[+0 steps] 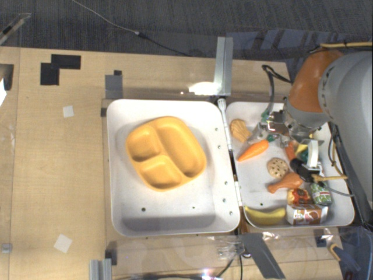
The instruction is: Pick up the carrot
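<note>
- Carrot (254, 150) is lying flat in the right bin (252, 186), in its far-left part, with the thick orange end pointing left and near and the green top pointing toward the arm.
- The gripper (269, 130) is hanging right over that green top, apparently reaching for the end closest to the arm; I cannot tell whether the fingers are spread or pressed together, and nothing is visibly sitting between them.
- So the carrot is looking not yet lifted: it is resting on the bin floor, by my reading.
- The arm (326, 95), grey with its orange band, is reaching in from the right and covering the far-right part of that bin.
- The right bin is holding a crowd: a tan bread-like piece (239, 129) just beyond the carrot, a round cookie (277, 167) just nearer than it, a drumstick-shaped piece (284, 183), a banana (265, 216) along the near wall, and a few colourful packets (308, 206) at the near right.
- That crowding is likely making a clean approach harder, since neighbours are lying close to the carrot.
- The left bin (122, 209) is carrying a yellow divided tray (166, 152), sitting at a slant, with nothing lying in its compartments.
- Both bins are standing side by side on the worktop (52, 174).
</note>
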### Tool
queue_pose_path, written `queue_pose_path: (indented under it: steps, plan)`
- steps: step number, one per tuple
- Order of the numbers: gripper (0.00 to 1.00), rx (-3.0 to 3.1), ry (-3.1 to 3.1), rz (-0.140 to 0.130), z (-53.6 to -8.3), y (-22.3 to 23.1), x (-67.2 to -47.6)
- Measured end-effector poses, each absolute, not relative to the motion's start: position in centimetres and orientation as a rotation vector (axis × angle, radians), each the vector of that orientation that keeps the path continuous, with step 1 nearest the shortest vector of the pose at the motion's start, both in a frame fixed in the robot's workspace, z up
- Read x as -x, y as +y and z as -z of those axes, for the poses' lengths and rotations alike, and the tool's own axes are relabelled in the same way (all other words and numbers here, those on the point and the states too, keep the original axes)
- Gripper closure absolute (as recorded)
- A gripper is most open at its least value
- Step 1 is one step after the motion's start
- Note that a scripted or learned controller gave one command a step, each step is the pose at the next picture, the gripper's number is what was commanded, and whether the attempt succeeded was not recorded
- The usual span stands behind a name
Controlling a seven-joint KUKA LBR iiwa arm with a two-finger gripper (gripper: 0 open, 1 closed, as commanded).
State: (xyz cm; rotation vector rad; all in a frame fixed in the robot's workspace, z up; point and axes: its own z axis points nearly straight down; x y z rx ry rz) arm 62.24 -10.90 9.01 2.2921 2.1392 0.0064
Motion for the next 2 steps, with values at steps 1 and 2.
queue_pose_path:
  steps: [1,2]
  plan:
    - [1.0,-2.282,2.147,-0.011,-10.1,-10.6,-62.4]
    - [1.0,-2.143,2.284,-0.014,-18.9,-5.1,-60.0]
